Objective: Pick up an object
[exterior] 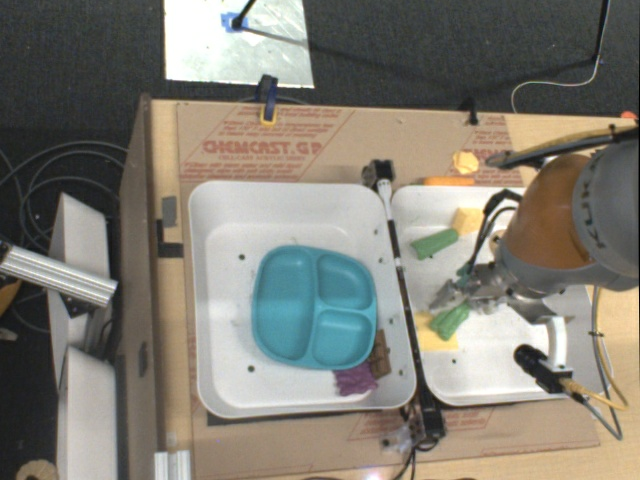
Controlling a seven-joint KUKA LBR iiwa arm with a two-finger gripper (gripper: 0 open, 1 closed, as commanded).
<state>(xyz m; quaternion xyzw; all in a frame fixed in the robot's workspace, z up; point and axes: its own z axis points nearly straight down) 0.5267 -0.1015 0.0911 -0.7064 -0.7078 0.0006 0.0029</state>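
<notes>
The end effector [452, 293] hangs low in the right bin [480, 393], fingers spread apart, directly above a green block [450, 320] lying on a yellow piece [436, 338].

- I see even, fairly bright overhead light; both white bins [300, 203] read clean without blown highlights.
- Shadows are soft and short, hugging the teal plate [315, 308].
- The metal sheet [238, 28] up top shows mottled glare.
- The picture is slightly soft and grainy; fine detail around the arm [565, 223] smears.
</notes>
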